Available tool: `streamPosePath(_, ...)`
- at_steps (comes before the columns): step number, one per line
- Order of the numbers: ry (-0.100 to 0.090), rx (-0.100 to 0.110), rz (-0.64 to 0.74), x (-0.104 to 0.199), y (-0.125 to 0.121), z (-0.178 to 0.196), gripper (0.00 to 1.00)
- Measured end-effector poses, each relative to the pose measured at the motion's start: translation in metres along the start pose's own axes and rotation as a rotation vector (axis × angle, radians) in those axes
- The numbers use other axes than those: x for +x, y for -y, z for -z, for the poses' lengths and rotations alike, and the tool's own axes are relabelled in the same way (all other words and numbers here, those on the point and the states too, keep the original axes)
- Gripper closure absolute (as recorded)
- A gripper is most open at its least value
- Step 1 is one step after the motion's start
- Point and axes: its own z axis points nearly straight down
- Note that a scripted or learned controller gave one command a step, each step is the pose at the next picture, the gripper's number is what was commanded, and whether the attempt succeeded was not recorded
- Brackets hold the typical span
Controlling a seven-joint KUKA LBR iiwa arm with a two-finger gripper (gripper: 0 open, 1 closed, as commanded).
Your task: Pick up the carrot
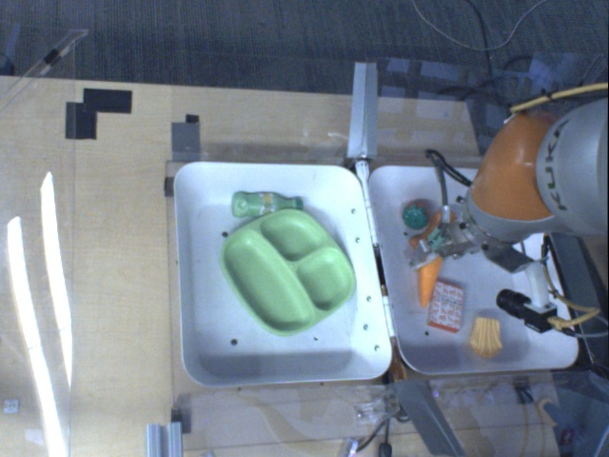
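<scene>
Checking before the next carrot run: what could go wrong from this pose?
1. The carrot lies right beside the printed packet, so a descending finger may catch the packet instead.
2. The gripper sits over the carrot's upper end, not its middle; a pinch there could let it swing or slip.
3. The teal ball is close by and may get knocked away.

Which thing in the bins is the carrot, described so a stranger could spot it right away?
Look in the right bin, the one the arm reaches into. Near that bin's left side, just below the gripper, lies the carrot, a small orange cone pointing downward. It is plain orange, unlike the patterned red card to its right and the teal ball above.
</scene>
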Motion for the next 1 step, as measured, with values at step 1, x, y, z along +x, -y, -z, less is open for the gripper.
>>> streamPosePath(1,-0.002,0.013,-0.141,0.0298,-0.0407,0.0830,1.00)
